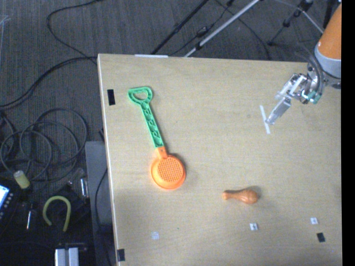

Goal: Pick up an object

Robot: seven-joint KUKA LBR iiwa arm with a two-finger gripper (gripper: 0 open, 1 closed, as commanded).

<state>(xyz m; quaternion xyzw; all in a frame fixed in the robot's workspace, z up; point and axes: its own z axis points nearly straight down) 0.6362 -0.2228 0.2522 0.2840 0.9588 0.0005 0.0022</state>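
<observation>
nothing is lifted yet: the gripper (275,115) hangs with fingers parted and bare at the far right, well apart from the strainer (157,148) and the small wooden peg (242,195), both flat on the bench (222,82).

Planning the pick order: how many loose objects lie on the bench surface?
2: a green-handled sieve with orange mesh head at left, and a small orange pear-shaped wooden piece lower centre. None seem hidden.

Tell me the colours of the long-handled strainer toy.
Green handle, orange round head; the camera view shows it clearly.
</observation>
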